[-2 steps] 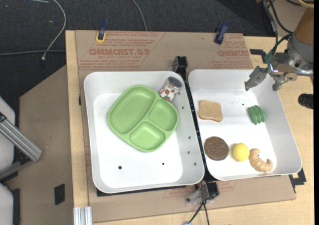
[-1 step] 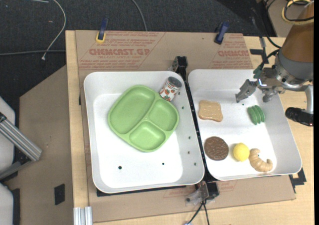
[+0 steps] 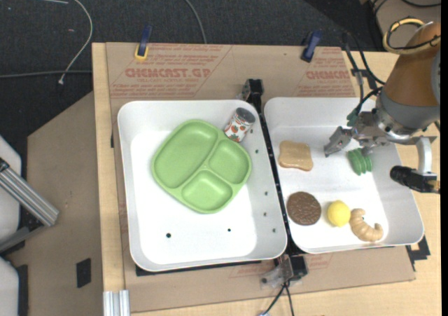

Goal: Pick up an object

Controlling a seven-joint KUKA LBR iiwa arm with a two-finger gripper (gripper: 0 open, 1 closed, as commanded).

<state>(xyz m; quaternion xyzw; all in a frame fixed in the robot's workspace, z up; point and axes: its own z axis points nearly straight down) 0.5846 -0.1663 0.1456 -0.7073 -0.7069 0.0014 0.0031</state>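
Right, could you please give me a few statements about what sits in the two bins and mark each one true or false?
1. The green divided plate lies in the left bin. True.
2. The slice of bread lies in the left bin. False: it lies in the right bin.
3. The brown round cookie lies beside the yellow lemon. True.
4. The small patterned cup stands in the middle of the green plate. False: it lies off the plate, by the left bin's far right corner.
5. The end effector is over the right bin, near a green item. True.
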